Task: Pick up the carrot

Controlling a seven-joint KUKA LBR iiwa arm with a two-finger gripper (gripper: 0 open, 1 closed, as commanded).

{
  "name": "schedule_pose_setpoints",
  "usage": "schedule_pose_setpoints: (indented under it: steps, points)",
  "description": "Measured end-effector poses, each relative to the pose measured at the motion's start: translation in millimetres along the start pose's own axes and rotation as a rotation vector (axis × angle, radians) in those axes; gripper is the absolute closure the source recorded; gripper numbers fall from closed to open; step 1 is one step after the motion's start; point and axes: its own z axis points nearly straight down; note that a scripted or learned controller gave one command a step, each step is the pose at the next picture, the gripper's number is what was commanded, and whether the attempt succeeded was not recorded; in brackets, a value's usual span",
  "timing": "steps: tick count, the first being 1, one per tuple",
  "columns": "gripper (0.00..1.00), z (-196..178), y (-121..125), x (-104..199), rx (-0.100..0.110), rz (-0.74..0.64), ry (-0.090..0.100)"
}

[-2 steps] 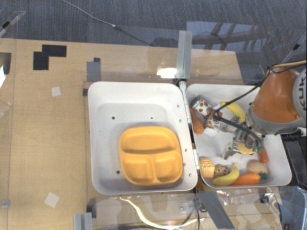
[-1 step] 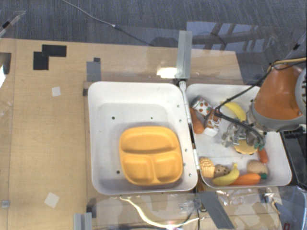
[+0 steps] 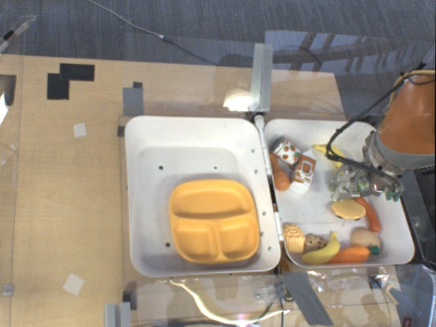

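Two bins sit on the surface; the carrot (image 3: 350,254) lies at the right bin's (image 3: 315,203) near edge, beside a banana (image 3: 323,251). Hovering above a burger (image 3: 349,210), the end effector (image 3: 354,184) is in the approach step, its opening indiscernible. Next it must shift toward the carrot and descend.

Cut off by the right edge: the arm (image 3: 413,118), orange band partly out of frame. Fingers of the gripper (image 3: 354,184) too small and cluttered to read. Partly covered by that gripper: a sausage (image 3: 371,214). Blurred below the right bin (image 3: 402,251): clear plastic scraps.
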Motion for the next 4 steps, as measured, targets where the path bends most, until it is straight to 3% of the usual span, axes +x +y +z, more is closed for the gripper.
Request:
schedule_pose_setpoints:
  steps: [1, 2, 3, 4]
  points:
    - [1.00, -80, -28, 42, 0.003, -0.282, -0.004]
    - [1.00, -132, -43, 50, 0.003, -0.398, -0.004]
    - [1.00, -143, -42, 47, 0.005, -0.399, -0.013]
    - [1.00, -135, -6, 31, -0.001, -0.349, -0.001]
